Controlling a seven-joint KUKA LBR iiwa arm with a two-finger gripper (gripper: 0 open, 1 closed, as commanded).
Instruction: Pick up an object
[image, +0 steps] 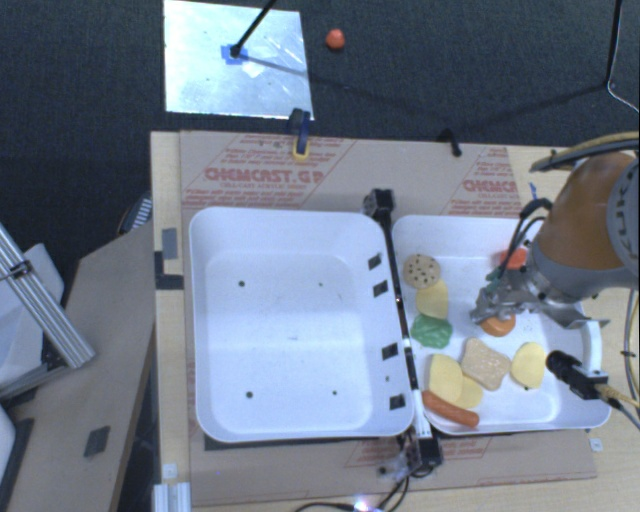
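Observation:
The right bin (470, 243) holds several toy foods. Among them are a round speckled cookie (421, 269), a pale yellow piece (433, 299), a green piece (431, 330), a slice of toast (485, 363), a yellow lemon-like piece (528, 365), another yellow piece (445, 378) and a red sausage (450, 410). My gripper (497, 302) hangs low over the right half of this bin, directly above an orange piece (497, 324). A small red-orange item (514, 258) shows just behind the wrist. The arm (592, 225) covers the bin's far right side.
The left bin (290, 320) sits beside the right one, with a black clip-lined divider (395, 320) between them. A yellow and blue clamp (299, 135) stands at the back of the bench. A small orange ball (335, 39) lies on the dark floor beyond.

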